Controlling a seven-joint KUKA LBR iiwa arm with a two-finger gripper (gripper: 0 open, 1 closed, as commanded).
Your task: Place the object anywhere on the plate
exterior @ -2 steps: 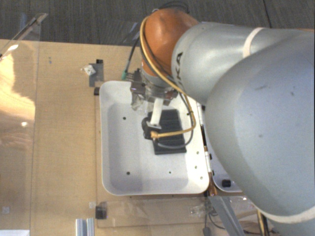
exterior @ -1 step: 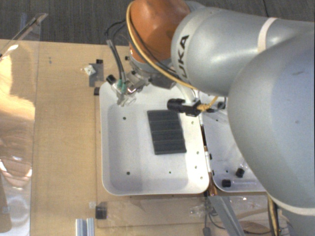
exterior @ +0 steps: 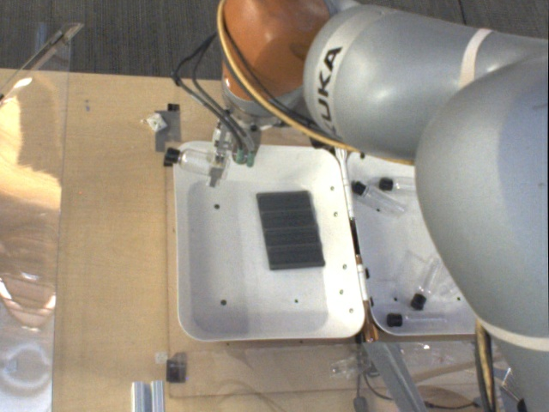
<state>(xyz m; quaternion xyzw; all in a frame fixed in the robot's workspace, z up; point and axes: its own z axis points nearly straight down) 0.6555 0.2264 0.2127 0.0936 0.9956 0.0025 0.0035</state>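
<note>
Jaws closed on a clear vial [exterior: 193, 156] with a black cap, my gripper [exterior: 225, 156] hangs over the left bin's [exterior: 197, 256] far-left corner. I judge the carry is underway; next I must travel toward the dark ribbed plate [exterior: 291, 229] mid-bin and release.

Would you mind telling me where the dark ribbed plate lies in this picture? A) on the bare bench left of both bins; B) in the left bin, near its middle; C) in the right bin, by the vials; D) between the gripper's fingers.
B: the dark ribbed plate lies flat on the floor of the left bin, near its middle, apart from the gripper at the bin's far left corner.
</note>
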